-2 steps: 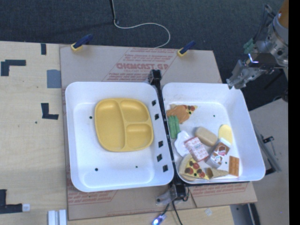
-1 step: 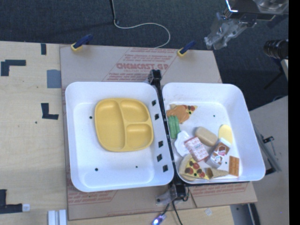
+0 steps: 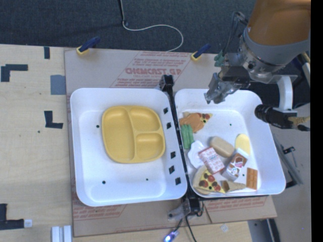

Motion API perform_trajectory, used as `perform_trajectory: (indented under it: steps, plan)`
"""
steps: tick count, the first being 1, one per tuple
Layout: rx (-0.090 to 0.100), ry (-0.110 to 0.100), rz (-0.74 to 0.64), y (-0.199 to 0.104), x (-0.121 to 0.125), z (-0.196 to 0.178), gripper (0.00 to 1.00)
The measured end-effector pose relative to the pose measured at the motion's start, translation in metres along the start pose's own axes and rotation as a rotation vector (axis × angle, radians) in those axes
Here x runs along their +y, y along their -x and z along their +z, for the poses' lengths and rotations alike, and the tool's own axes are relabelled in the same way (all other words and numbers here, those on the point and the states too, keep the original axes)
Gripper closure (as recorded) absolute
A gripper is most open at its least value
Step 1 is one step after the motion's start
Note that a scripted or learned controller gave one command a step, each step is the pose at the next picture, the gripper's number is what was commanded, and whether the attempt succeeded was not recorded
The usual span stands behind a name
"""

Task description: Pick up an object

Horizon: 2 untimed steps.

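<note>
Small toy food pieces (image 3: 218,161) lay heaped in right white bin (image 3: 262,135). Gripper (image 3: 217,96) hung above bin's far edge, nothing seen held; opening could not be told. Approach step, judged; next: descend onto one piece. Yellow divided plate (image 3: 133,133) sat in left bin (image 3: 86,150).

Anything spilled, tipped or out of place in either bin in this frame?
Nothing stands out. The yellow divided plate lies flat in the left bin. The toy food, such as the pizza slice and green piece, sits jumbled inside the right bin. The gripper hovers above the right bin's far edge.
</note>
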<state>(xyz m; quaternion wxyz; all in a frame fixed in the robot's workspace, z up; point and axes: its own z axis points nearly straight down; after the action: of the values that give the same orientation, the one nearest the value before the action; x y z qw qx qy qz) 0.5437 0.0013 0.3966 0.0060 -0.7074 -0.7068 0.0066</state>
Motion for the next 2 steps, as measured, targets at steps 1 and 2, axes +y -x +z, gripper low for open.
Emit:
perform_trajectory:
  steps: [1,2]
  plan:
    - [0.0,0.013,0.0,0.028,-0.012,0.022,1.0]
    - [0.006,0.03,-0.017,-0.097,-0.012,-0.094,1.0]
